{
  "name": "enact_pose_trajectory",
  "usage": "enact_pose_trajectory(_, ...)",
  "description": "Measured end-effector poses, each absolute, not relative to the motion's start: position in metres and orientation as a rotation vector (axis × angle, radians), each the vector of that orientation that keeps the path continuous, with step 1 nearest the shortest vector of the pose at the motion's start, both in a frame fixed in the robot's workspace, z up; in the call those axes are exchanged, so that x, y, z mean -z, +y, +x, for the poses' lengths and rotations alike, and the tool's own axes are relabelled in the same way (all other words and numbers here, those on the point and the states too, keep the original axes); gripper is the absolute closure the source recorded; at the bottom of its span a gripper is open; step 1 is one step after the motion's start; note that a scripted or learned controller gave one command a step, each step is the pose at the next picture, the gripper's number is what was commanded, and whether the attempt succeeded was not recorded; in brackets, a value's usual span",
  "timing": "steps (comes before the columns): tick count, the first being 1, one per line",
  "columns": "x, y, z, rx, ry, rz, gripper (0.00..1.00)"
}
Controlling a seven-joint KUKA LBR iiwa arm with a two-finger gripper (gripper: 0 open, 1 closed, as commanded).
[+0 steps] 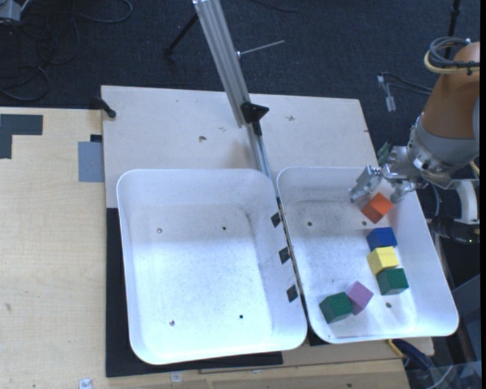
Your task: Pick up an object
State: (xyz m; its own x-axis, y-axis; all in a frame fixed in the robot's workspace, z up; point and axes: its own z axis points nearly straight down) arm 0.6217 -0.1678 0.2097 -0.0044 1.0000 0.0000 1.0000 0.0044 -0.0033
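The claw (375, 186) is hovering just above the small orange cube (377, 208), near the far wall of the right white plastic bin (437, 310); its opening cannot be told. Sitting tilted, the cube is likely risking a slipped, off-centre grip.

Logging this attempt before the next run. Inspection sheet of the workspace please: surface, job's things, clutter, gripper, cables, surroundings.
Surface: bench with left bin and right bin side by side.
Job's things: all in the right bin: orange cube, blue cube, yellow cube, green cube, purple cube, second green cube.
Clutter: nothing seen.
Gripper: gripper low over the right bin's far side, right at the orange cube; hold not confirmable.
Cables: dark cables on the floor, top left; cable loop at the arm.
Surroundings: slanted metal rail; dark carpet.
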Motion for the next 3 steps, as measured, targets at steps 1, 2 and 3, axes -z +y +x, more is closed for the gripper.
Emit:
enact_pose_trajectory(1,-0.114,-0.202,0.602,0.003,-2.225,-2.220,0.00)
enact_pose_trajectory(2,-0.090,-0.209,0.651,0.000,-2.224,-2.219,0.00)
enact_pose_trajectory(3,-0.100,-0.209,0.649,-0.005,-2.225,-2.214,1.00)
